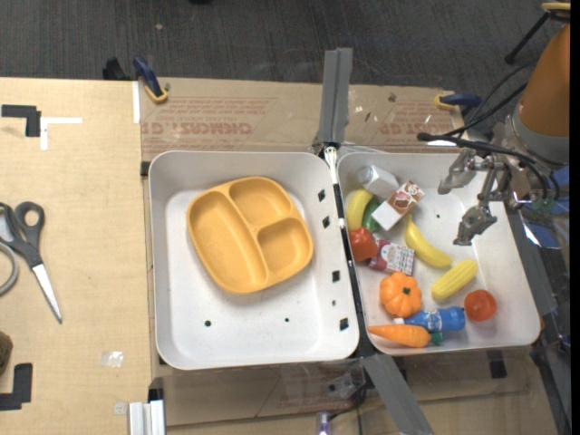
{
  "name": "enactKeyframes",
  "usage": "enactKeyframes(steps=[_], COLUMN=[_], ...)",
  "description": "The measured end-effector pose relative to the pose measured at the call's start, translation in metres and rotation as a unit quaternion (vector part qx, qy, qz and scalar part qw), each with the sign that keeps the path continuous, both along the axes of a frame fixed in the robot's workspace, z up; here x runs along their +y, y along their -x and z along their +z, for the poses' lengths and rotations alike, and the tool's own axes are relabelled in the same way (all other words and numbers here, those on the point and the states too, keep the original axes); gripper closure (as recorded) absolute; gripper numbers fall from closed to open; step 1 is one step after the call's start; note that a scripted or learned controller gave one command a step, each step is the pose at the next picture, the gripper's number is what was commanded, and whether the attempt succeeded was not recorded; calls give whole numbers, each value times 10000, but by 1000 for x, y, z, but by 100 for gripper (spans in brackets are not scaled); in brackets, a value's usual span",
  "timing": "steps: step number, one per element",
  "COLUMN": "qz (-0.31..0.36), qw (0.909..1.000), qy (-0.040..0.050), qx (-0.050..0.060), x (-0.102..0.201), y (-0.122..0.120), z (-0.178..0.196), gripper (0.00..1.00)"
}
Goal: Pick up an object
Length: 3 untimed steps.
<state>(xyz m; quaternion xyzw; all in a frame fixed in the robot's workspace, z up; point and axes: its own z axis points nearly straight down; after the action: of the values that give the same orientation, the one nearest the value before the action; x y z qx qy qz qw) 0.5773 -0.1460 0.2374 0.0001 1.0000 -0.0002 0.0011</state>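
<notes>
The right bin [507, 270] holds several toy foods: a banana [426, 246], a corn cob [453, 279], a small pumpkin [400, 294], a carrot [399, 335], a red-orange ball [480, 304], a blue bottle [439, 321], a small carton [397, 207], a red pepper [362, 243] and a yellow-green piece [359, 208]. My gripper [463, 201] hangs over the bin's upper right part, above and to the right of the banana. Its fingers are apart with nothing between them, so it is open.
The left bin [172, 270] holds a yellow divided plate [251, 234]. A grey divider [335, 107] runs between the bins at the back. Scissors [32, 252] lie on the wooden bench at far left. Cables and clamps crowd the right edge.
</notes>
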Motion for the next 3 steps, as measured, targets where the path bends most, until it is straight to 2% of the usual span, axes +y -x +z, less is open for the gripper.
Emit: enactKeyframes(steps=[1, 2, 3], qz=[-378, -1110, -692], qw=[9992, 9938, 9974], qy=[22, 0, -22], qx=[-163, -19, 181], x=[27, 50, 35], y=[-37, 26, -25], z=[-118, -142, -148], gripper=[0, 0, 0])
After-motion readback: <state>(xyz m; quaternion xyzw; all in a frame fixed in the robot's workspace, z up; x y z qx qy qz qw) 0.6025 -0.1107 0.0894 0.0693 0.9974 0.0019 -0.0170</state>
